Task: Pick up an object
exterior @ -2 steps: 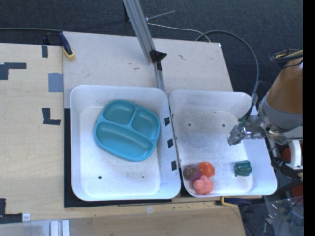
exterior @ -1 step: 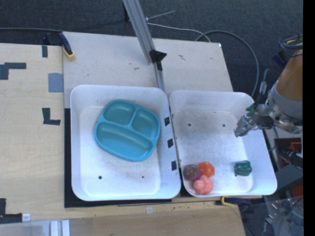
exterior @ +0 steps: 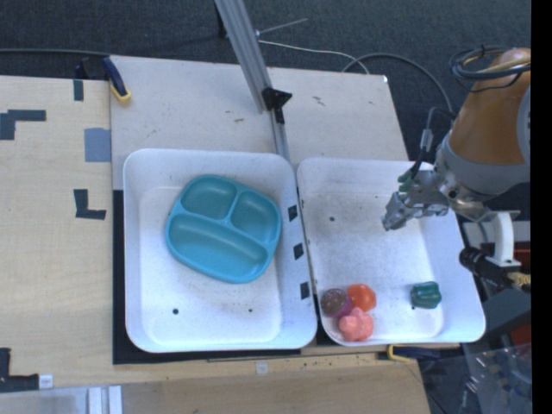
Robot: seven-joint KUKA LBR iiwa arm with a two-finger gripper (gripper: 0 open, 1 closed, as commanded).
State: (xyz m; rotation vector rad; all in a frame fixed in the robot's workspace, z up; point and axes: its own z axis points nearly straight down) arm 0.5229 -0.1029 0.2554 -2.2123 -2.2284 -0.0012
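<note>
Four small objects lie along the near edge of the right-hand shallow white plastic bin (exterior: 448, 257), all on the bin floor and none of them touched by the tool (exterior: 395, 217). A small dark green lumpy piece (exterior: 425, 295) sits below the tool and a little to its right, apart from the others. Below the tool and to its left is a tight cluster: a rounded orange-red piece (exterior: 362, 297), a dull purple-brown ball (exterior: 334, 301) touching it on the left, and a knobbly pink piece (exterior: 354, 324) just beneath the two, close to the bin's front wall.

The tool hangs over the upper middle of the same bin, well apart from all four objects, at the end of the grey arm with its orange band (exterior: 487, 128) coming in from the right. Whether it is spread or pressed together cannot be told from this angle; nothing is seen between its tips.

Far to the tool's left, across the divide between the bins, a light blue plastic plate with three compartments (exterior: 224, 228) lies flat in the left white bin (exterior: 142, 300). Both bins rest on the pale wooden table (exterior: 52, 257), and a slanted grey metal rail (exterior: 246, 41) rises behind them.
</note>
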